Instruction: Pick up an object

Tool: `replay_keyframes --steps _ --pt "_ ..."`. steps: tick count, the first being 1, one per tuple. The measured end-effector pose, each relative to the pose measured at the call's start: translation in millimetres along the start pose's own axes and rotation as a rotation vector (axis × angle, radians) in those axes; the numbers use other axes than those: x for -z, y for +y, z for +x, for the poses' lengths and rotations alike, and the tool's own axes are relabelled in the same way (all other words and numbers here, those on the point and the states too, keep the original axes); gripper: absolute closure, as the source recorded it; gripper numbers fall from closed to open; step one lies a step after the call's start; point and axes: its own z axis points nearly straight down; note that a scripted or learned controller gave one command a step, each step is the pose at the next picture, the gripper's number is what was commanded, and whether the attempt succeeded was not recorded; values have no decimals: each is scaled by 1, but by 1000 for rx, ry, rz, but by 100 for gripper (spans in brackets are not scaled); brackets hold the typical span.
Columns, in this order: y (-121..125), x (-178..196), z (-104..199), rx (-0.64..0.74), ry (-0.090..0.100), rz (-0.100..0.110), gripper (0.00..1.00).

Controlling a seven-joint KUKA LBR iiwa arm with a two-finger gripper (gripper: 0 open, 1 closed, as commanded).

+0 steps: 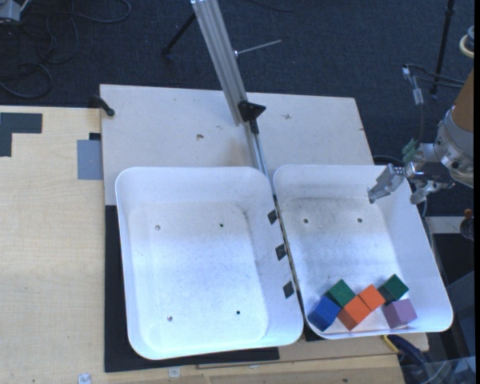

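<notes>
Two bins: shallow, white, side by side on the bench (304, 114), touching along their inner walls.
Bench: pale board under the bins, a slanted aluminium post (224, 54) rising from its far middle, dark carpet with cables beyond.
Wooden table: light wood at the view's left, with grey and dark patches (16, 130) near its far edge.
Left bin (136, 214): speckled white floor with a few small dark dots.
Right bin (432, 262): blocks gathered in its near corner, three small black clips (281, 251) along the wall shared with the left bin.
Arm (464, 126): entering from the view's right edge, wrist above the far right rim of the right bin.
Gripper (400, 184): just over the far right corner of the right bin, well apart from the blocks; fingers spread, with a clear gap and nothing between them.
Orange block (362, 306): longest of the cluster, lying in the middle, touching its neighbours.
Blue block (323, 311): leftmost, beside the bin's near wall.
Purple block (398, 313): at the right end, near the front rim.
Green block (341, 292): just behind the blue and orange ones.
Dark green block (394, 286): behind the purple one, at the orange block's far end.
</notes>
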Motion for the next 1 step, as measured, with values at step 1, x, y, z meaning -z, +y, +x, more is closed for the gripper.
replay_keyframes --steps 1 --pt "0 61 39 7 -1 -8 0"
